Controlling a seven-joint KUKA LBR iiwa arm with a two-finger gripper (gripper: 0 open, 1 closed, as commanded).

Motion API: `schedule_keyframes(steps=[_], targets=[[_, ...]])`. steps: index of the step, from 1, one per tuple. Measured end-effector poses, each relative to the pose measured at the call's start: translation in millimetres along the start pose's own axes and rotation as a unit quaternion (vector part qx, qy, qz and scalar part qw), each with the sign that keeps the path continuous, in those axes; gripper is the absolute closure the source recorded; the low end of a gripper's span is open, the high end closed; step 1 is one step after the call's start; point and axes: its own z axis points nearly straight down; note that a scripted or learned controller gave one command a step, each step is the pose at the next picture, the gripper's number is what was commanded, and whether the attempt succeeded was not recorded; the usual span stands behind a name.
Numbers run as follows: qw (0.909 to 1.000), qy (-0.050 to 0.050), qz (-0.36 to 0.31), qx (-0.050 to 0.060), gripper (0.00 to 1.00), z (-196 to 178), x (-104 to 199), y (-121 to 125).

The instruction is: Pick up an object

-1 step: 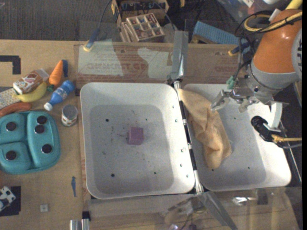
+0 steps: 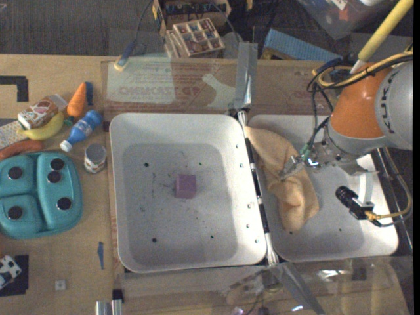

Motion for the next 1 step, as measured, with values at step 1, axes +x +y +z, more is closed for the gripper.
schedule_keyframes(steps=[1], targets=[[1.0, 0.0, 0.002, -0.003, 1.0, -11.3, -1.2, 1.2]])
